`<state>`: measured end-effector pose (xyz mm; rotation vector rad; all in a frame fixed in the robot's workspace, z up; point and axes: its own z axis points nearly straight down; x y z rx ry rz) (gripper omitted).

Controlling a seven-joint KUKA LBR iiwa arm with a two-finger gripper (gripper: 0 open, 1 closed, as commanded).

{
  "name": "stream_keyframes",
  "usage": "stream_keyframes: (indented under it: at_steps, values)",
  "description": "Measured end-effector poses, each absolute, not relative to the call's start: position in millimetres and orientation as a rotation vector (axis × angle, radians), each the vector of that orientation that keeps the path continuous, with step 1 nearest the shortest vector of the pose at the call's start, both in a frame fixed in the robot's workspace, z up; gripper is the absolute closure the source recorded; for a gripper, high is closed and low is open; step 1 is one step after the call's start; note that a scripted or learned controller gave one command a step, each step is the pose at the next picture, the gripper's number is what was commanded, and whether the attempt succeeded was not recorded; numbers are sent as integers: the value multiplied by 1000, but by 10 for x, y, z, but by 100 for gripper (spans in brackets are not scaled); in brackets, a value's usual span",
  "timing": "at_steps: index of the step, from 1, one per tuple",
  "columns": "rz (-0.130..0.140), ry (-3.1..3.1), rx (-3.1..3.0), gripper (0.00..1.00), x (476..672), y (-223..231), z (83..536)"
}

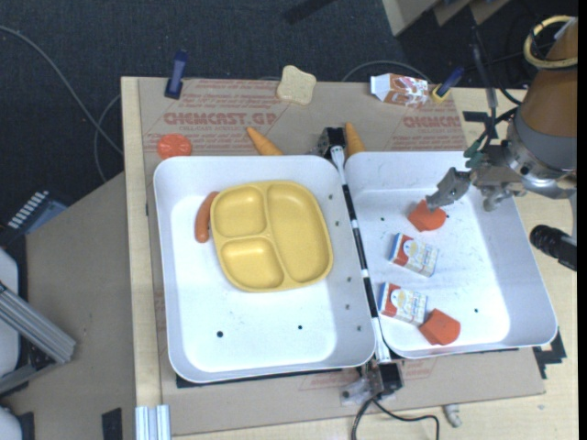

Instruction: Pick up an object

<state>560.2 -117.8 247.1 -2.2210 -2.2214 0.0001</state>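
The right bin [514, 273] holds a round orange-red piece [426, 216], two small printed cartons [413, 254] [404, 302] and an orange-red block [441, 327]. My gripper [470, 194] hangs over that bin's far side, just right of the round piece. It is open with nothing between its fingers. The left finger [449, 189] ends at the round piece's upper edge; whether they touch I cannot tell. In the left bin [183, 328] a yellow divided plate [271, 235] lies with a sausage [203, 218] beside its left rim.
Behind the bins on the cardboard lie a bread slice [296, 83], a small carton [400, 89], a carrot [263, 141], an orange disc [173, 145] and a blue clip [175, 74]. A black clamp [334, 141] sits at the seam between the bins.
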Motion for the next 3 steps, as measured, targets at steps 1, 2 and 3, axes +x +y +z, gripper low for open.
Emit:
stream_keyframes:
  at_steps: [1,2,3]
  values:
    - [3,-2219,-2220,0,5711,-1192,1651]
    - [2,-2220,-2219,0,5950,-1237,837]
    - [-1,-2221,-2223,100,5962,-1238,947]
